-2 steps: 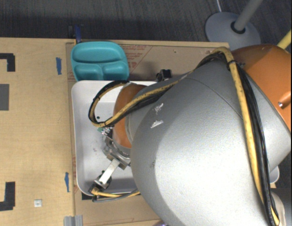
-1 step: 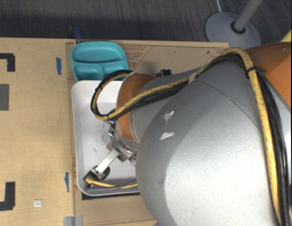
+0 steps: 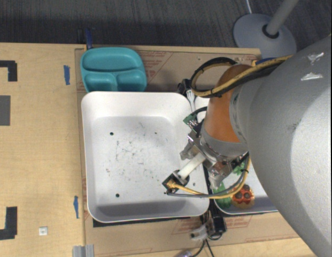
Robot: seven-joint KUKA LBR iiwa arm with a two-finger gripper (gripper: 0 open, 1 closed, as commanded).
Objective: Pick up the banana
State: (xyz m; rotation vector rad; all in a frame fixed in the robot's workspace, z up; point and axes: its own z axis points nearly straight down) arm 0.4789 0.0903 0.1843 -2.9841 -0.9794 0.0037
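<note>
Banana is hidden; the arm (image 3: 286, 127) stoops over the seam between left bin (image 3: 128, 143) and right bin (image 3: 260, 208), gripper (image 3: 220, 171) pointed down, its opening impossible to tell.

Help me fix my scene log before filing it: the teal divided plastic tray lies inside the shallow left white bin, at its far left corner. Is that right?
Not quite. The camera view shows the teal divided plastic tray lying outside the shallow left white bin, on the bench just beyond its far left corner.
</note>
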